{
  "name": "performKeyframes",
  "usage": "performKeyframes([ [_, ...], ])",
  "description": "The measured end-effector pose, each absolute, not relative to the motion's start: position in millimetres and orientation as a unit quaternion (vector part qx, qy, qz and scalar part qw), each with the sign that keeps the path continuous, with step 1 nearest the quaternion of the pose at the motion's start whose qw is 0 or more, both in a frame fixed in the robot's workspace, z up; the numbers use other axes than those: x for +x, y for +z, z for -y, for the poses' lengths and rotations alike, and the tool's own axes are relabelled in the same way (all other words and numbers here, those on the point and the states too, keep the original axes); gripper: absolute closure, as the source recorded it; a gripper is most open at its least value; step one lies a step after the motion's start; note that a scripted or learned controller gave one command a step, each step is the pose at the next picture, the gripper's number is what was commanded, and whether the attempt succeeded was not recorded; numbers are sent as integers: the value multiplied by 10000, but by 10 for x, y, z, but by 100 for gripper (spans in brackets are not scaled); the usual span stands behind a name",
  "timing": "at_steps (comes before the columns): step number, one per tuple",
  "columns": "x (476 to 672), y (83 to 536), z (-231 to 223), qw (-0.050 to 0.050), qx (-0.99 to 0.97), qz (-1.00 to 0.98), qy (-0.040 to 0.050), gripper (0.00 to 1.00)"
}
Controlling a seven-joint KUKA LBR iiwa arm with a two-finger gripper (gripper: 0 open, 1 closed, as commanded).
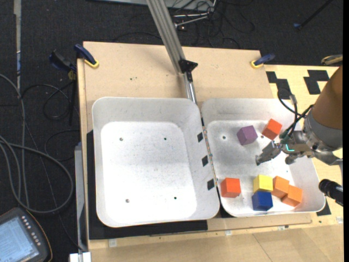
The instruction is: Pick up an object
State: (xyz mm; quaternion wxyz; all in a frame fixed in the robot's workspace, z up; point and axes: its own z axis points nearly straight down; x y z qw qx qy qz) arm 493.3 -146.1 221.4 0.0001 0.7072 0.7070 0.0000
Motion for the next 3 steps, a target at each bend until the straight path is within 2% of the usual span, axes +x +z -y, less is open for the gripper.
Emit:
performKeyframes([
  [1,4903,1608,1379,-30,7071,-7071,-16,0],
  [2,4930,1181,1351,-2,7076,-7066,-4,0],
  [3,4942,950,1351,14,7072,-7071,5,0],
])
